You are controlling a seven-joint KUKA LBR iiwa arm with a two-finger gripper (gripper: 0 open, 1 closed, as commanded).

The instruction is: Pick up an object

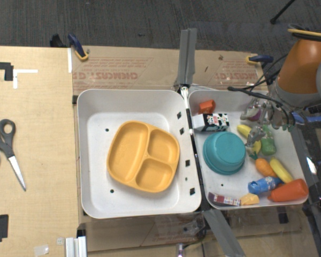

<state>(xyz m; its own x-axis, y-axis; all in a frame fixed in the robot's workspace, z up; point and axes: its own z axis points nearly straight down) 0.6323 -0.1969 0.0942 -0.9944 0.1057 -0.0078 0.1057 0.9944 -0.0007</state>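
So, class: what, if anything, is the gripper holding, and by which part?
It cannot be told: the gripper sits low among the toys in the right bin.

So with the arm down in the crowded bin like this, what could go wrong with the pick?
1. The tool sits among tightly packed items: a green piece, a yellow piece and the teal bowl all lie close by, so it may well nudge or catch a neighbour rather than one clean object.
2. The small toys by the right bin's wall, such as the orange carrot, look rounded and could slip out.
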